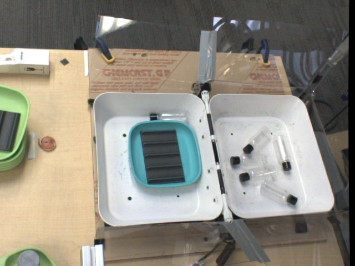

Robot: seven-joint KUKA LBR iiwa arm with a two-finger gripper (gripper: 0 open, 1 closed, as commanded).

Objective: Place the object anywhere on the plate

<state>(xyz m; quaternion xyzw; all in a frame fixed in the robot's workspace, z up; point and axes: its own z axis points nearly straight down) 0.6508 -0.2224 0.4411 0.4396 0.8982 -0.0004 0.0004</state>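
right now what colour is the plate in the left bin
Teal, with a black ribbed insert; the plate shows plainly in the camera view.

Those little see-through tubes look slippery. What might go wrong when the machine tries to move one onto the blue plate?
The clear plastic vials with black caps lie close together in the right white bin, so a grab might nudge neighbours or slip off. The teal square plate carries a ridged black insert; a round vial could roll off it. One vial already lies beside the plate in the left white bin.
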